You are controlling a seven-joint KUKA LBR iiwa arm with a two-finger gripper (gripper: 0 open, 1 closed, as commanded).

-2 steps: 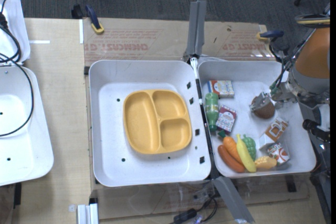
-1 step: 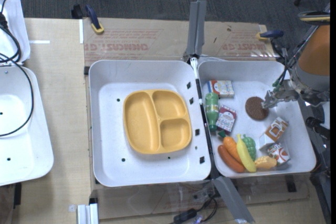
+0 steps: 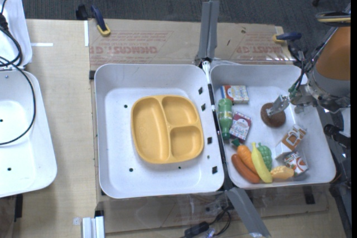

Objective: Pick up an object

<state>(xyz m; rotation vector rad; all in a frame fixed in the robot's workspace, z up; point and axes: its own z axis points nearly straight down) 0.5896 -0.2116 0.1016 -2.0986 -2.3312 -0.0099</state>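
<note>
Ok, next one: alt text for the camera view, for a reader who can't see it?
From the right, the gripper reaches into the right bin beside a brown round object, among toy foods including a banana and a carrot. The left bin holds a yellow divided plate.

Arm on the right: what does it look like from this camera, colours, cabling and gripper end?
The arm enters from the right with a broad orange band over a grey wrist section. Thin dark cables loop along its left side. It ends in a small metallic grey gripper above the right bin. No markings are legible.
</note>
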